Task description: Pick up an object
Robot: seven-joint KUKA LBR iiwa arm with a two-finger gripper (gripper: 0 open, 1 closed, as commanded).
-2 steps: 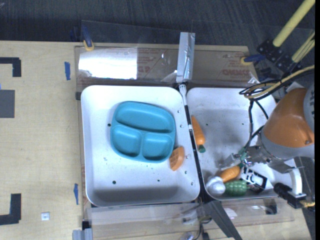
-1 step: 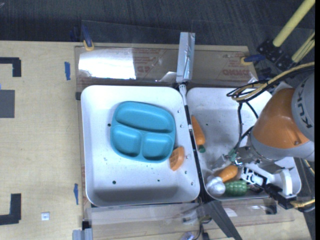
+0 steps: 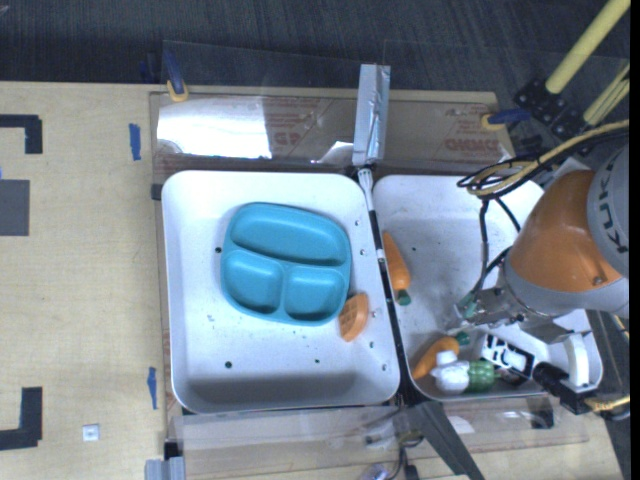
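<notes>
**Low over the right bin, claw among small objects**

Broadly, the wooden worktop [image 3: 80, 298] carries two shallow white bins side by side. The grey arm [image 3: 570, 238] with its orange band reaches in from the right and ends in the claw [image 3: 478, 313], which sits low in the right bin [image 3: 440, 218]; whether it is released or clenched cannot be told from this angle.

Well to the claw's left, the left bin [image 3: 200, 368] holds a blue divided plate [image 3: 285, 261]. An orange piece [image 3: 354, 317] lies against that plate's lower right edge, between the plate and the claw.

Just up and left of the claw, a carrot-like object [image 3: 396, 268] lies along the right bin's left wall. Just below the claw, near the bin's front edge, are a small orange object [image 3: 434, 356], a white object [image 3: 452, 375] and a green object [image 3: 482, 373], packed close together.
</notes>
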